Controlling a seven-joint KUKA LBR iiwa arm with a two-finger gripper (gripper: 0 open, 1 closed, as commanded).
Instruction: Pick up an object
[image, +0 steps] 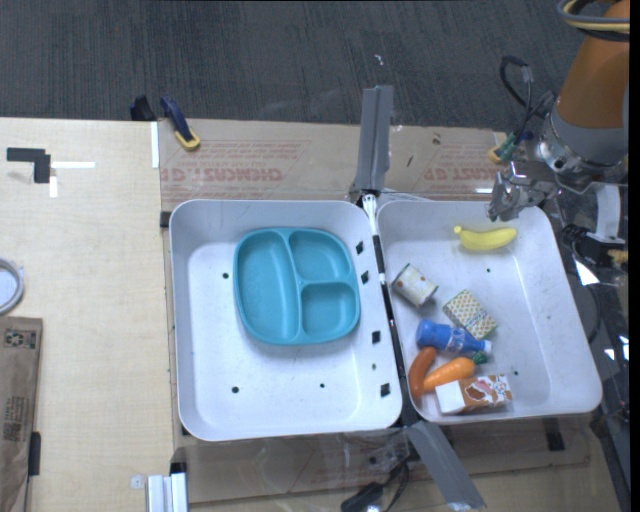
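The right bin (560, 300) holds a yellow banana (486, 237) near its far edge. Below it lie a small tan can (414, 286), a checkered packet (470, 314), a blue bottle (450, 338), an orange carrot (446, 371), a red-orange piece (422, 369) and a small carton (480, 393). My gripper (506, 203) hangs at the bin's far right corner, just above and right of the banana, with nothing seen between its fingers. The orange band of the arm (596, 70) is at the top right.
A teal divided plate (297, 285) lies in the left bin (200, 330). A grey post (375, 140) rises between the bins at the back. A blue and yellow clamp (178, 124) and a tape roll (6, 287) sit on the bench. Cables (600, 270) run along the right side.
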